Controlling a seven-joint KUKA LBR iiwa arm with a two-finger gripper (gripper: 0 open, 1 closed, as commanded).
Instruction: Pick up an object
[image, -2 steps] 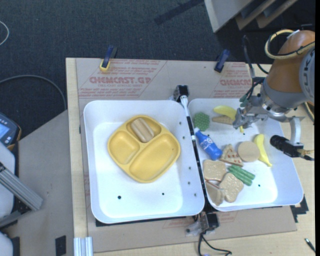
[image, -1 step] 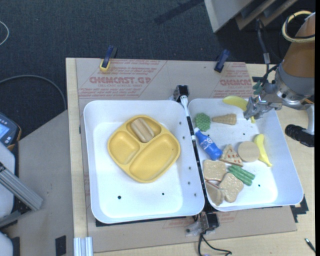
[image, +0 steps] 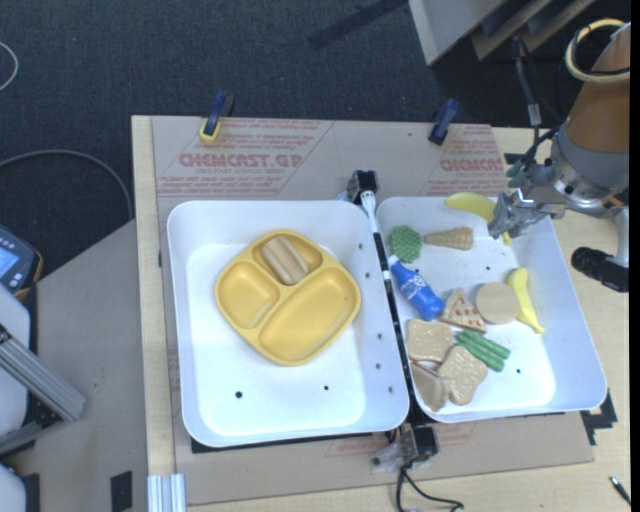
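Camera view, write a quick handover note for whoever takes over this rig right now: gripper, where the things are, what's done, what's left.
Gripper: low over the right bin's far end, near a yellow banana-like piece. Nothing seen held; whether it is open or shut is unclear.
Right bin: green broccoli piece, cone, blue bottle, second banana, round tan piece, crackers and bread slices, green bean pod.
Left bin: yellow divided plate with a hot dog bun in one far compartment.
Done: no pick visible yet.
Left: grasp and lift one object.
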